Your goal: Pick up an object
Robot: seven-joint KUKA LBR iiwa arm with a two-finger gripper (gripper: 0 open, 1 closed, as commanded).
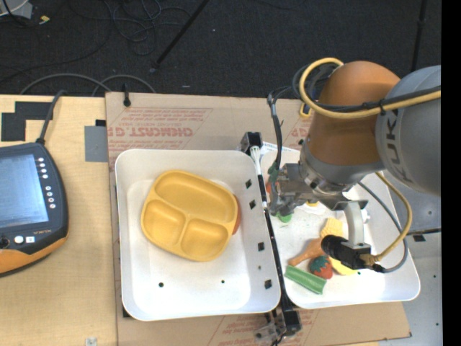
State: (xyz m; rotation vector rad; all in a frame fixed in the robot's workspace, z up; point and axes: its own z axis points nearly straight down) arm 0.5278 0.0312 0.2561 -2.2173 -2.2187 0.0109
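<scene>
Green block (pixel 305 279) in right bin (pixel 403 283), yellow tray (pixel 189 215) in left bin (pixel 137 265)

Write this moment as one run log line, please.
arm: over right bin | gripper: near divider, fingers unclear | held: nothing seen | left bin: yellow divided plate | right bin: green block, small toys

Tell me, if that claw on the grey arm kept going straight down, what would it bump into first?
Probably the small green object lying just under the gripper, near the left wall of the right-hand shallow white bin. Depth is hard to judge from this slanted view, so it might meet the bin's floor beside it instead.
</scene>
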